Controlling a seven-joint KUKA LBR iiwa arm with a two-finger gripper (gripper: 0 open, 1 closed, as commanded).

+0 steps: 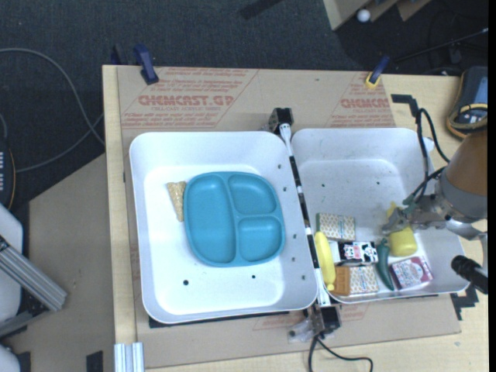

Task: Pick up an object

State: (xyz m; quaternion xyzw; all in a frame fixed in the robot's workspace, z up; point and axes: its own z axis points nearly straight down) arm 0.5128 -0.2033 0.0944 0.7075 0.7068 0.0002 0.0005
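Observation:
My gripper (400, 222) reaches in from the right, low over the near right part of the right bin (349, 149). Just below it lies a round yellow object (404, 243), touching or almost touching the gripper's tip. Close by are a green pepper-like piece (384, 257), a pink packet (412, 273), a black-and-white item (357, 252), a patterned packet (336, 226), an orange box (358, 280) and a yellow banana (323, 259). Nothing shows lifted clear of the bin.
The left bin (155, 285) holds a blue divided plate (232, 217) with a tan cracker (176, 196) at its left edge. A black clip (280, 118) sits at the top of the rim between the bins. Blue clamps (144, 63) grip the board's far edge.

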